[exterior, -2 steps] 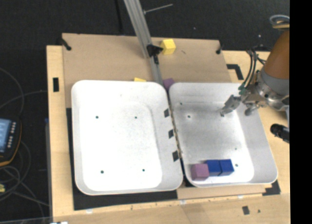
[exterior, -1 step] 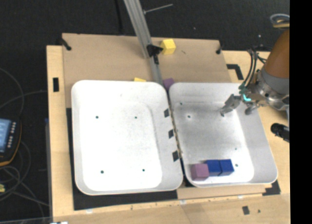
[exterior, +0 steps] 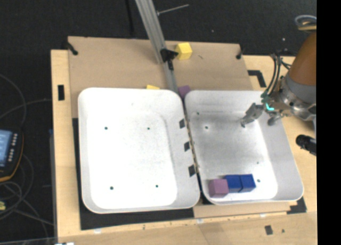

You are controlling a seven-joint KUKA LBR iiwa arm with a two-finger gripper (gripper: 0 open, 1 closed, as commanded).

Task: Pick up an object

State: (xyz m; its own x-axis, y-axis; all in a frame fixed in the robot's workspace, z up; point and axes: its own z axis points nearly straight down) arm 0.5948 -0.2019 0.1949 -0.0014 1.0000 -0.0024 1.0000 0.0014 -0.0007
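- Nearest the camera, at about 6 o'clock in the right bin point(exterior: 277, 148), a purple cube point(exterior: 218, 187) and a blue block point(exterior: 239, 182) sit touching, side by side, close against the bin's near wall.
- The gripper point(exterior: 261, 115) hangs over the same bin's 1 o'clock corner, well apart from both pieces; its two fingers point(exterior: 249, 117) are spread, with nothing between them.
- The left bin point(exterior: 90, 132) lies just beside, at 9 o'clock from the right one.
- A yellow block point(exterior: 184, 50) rests on the bench at 12 o'clock, by the slanted metal rail point(exterior: 152, 23).
- Judgement: the cubes look like small, rigid, light toy blocks with smooth faces, unlikely to deform or break but liable to slide if nudged.
- The best hold seems to be across two free, opposite flat faces; the touching sides and the nearby wall leave little finger room, so the purple cube's outer face is a likelier entry.
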